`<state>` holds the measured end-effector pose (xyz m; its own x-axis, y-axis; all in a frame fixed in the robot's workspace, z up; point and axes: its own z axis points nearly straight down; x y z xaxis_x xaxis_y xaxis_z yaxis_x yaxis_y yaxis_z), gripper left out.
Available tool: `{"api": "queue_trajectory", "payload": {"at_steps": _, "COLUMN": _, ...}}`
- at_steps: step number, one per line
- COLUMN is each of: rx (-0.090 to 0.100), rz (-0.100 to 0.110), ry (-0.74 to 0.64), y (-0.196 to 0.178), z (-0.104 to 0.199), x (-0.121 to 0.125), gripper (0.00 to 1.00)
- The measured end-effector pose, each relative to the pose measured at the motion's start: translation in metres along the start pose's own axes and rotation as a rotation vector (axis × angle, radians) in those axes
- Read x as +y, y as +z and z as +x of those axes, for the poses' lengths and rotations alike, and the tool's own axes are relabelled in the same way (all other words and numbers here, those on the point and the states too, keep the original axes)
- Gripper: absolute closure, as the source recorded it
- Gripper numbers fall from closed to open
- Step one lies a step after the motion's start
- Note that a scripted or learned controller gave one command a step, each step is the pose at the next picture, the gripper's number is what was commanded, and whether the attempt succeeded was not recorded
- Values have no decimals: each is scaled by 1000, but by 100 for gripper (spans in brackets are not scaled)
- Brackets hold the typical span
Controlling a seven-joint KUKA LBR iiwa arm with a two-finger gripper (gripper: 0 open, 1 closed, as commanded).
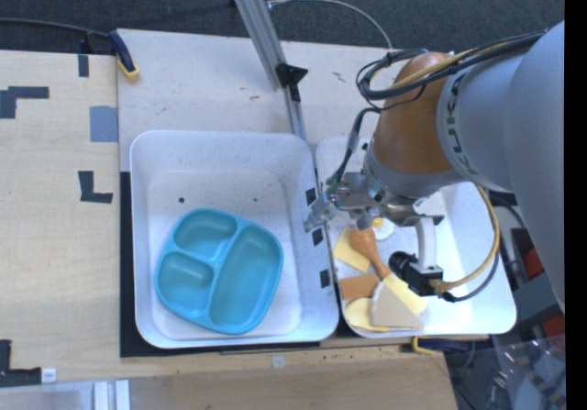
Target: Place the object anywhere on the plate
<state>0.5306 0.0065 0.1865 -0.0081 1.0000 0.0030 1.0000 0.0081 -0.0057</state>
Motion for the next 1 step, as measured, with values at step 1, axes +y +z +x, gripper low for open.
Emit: {"api": "queue_trajectory", "payload": {"at_steps": 1, "rx": -7, "rz": -3, "ry": 16, "y": -2, "z": -92, "x": -11, "gripper": 0}}
